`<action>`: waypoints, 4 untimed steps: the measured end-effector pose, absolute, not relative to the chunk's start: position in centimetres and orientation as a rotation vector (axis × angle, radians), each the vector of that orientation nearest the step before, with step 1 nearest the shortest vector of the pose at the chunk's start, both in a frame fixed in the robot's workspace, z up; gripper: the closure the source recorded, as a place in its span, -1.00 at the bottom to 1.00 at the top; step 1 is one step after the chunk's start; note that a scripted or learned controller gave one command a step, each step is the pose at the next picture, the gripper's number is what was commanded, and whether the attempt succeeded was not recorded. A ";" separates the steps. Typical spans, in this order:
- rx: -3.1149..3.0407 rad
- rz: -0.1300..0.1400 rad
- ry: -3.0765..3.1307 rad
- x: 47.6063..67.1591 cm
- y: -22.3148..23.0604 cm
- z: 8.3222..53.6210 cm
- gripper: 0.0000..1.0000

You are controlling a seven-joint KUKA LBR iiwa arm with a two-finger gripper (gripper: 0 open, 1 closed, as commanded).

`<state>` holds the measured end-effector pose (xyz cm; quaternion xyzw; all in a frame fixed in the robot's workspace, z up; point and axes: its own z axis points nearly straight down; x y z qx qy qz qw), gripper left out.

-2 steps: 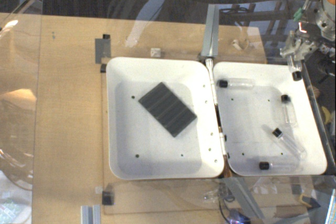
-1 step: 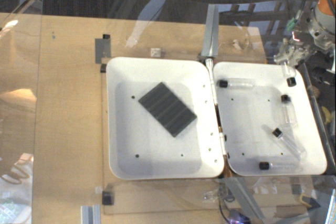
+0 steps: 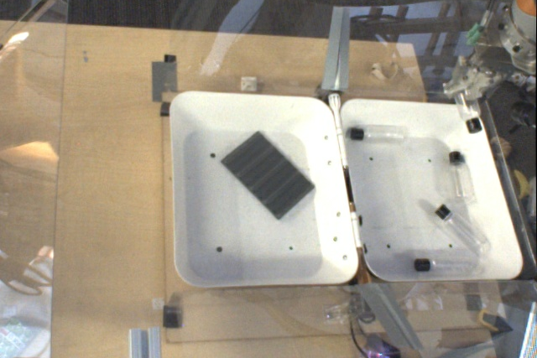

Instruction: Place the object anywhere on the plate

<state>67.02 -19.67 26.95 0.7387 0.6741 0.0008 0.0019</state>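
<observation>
The jaws, at the arm's point(image 3: 507, 42) tip, are too blurred to tell whether spread or closed. Below them, the right bin point(image 3: 403, 201) holds four clear tubes point(image 3: 460, 179) with black caps. The dark ribbed plate point(image 3: 268, 174) lies well apart in the left bin point(image 3: 195, 205). A slick, round tube could roll or slip from a pinch.

From my seat, the grey arm with its orange band point(image 3: 527, 0) is cut off by the right edge, and its two-finger gripper point(image 3: 466, 96) is too small and cluttered for me to read. The clear plastic tubes with black caps point(image 3: 460, 177) nearly vanish against the right white bin point(image 3: 503, 205); I cannot trace their outlines fully.
</observation>
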 end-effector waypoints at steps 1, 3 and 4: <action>2.312 0.003 2.121 67.0 -19.6 26.6 1.00; 2.335 0.000 2.102 65.7 -19.8 20.7 1.00; 2.282 0.005 2.153 67.0 -19.9 24.6 1.00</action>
